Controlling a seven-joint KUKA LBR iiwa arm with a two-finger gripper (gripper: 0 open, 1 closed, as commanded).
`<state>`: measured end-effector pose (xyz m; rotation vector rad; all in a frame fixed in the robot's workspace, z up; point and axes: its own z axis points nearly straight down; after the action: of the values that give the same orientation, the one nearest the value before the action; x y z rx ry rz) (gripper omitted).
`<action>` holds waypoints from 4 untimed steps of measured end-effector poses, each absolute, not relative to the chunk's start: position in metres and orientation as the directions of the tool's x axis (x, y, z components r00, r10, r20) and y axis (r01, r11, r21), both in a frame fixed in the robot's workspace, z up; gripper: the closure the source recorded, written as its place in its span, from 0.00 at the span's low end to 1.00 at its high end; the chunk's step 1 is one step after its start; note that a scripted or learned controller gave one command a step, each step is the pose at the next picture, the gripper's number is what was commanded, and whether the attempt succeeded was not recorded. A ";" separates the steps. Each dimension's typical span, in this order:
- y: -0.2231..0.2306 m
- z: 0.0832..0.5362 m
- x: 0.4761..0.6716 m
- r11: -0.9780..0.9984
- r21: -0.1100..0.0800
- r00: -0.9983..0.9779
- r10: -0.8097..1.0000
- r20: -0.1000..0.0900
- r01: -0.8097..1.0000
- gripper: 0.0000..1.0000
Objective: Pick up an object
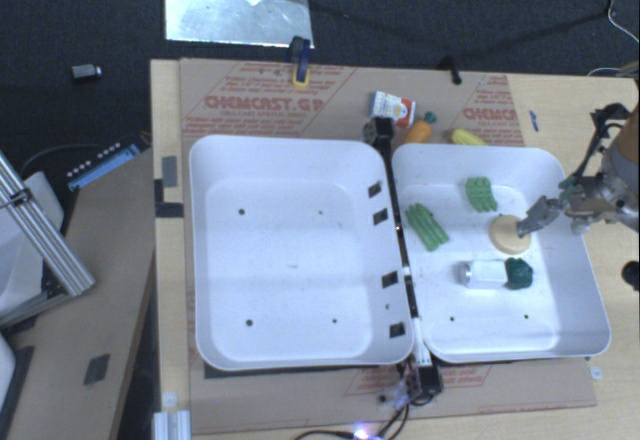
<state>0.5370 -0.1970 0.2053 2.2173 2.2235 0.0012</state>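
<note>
Red "CHEMCAST GP" lettering (pixel 263 101) marks the board. The right bin (pixel 560 328) holds green pieces (pixel 427 226) and a tan disc (pixel 510 234) beside the gripper (pixel 532 219).

Four small objects lay in the right bin (pixel 575 323): two ridged green pieces (pixel 427 226) (pixel 481 193), a tan round disc (pixel 510 234), and a clear cylinder (pixel 485 273) touching a dark green lump (pixel 519 274).

Two white bins (pixel 290 153), two green toys (pixel 427 226)
</note>
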 end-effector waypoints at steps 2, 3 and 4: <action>-0.207 0.095 0.530 0.002 0.004 -0.002 1.000 -0.002 1.000 1.00; -0.129 0.131 0.557 0.012 0.006 -0.012 1.000 0.002 1.000 1.00; -0.158 0.083 0.554 0.000 -0.001 0.000 1.000 0.000 1.000 1.00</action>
<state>0.5537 -0.1578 0.0830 2.2214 2.2224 -0.0016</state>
